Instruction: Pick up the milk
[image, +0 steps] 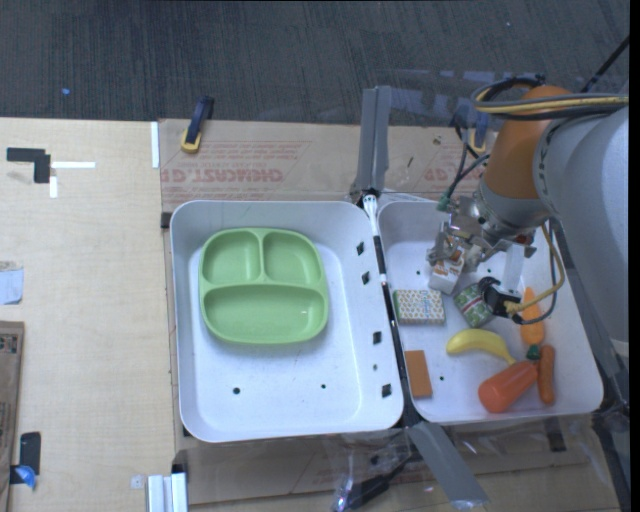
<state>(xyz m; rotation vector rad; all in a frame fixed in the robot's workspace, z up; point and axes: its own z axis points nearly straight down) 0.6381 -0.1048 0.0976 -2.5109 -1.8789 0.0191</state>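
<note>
Right under the arm's wrist, in the upper part of the right-hand shallow white bin (570, 395), sits a small white carton with orange-red print, the milk (447, 268), and the two-finger gripper (452, 252) is down on it; the carton appears to lie between the fingers, though the view is too small and cluttered to tell whether they are actually clamped on it or merely beside it. Just below and to the left of the carton lies a small rectangular box with a speckled green-and-white face (419, 306). To the right of that box is a green round can lying tilted (473, 305), touching or nearly touching a black part of the gripper's hardware. Below the can rests a yellow banana (479, 344), and under that a red-orange pepper-like vegetable (507, 387) with an orange carrot (546, 372) just beside it on the right. Another orange object (533, 320) lies near the bin's right wall. A flat brown rectangular block (418, 373) sits near the left wall of this bin. The grey arm with its orange band (524, 150) comes in from the upper right. Beside this bin, the left-hand white bin (270, 410) holds a light green plastic divided plate (264, 285) with three compartments.
</note>
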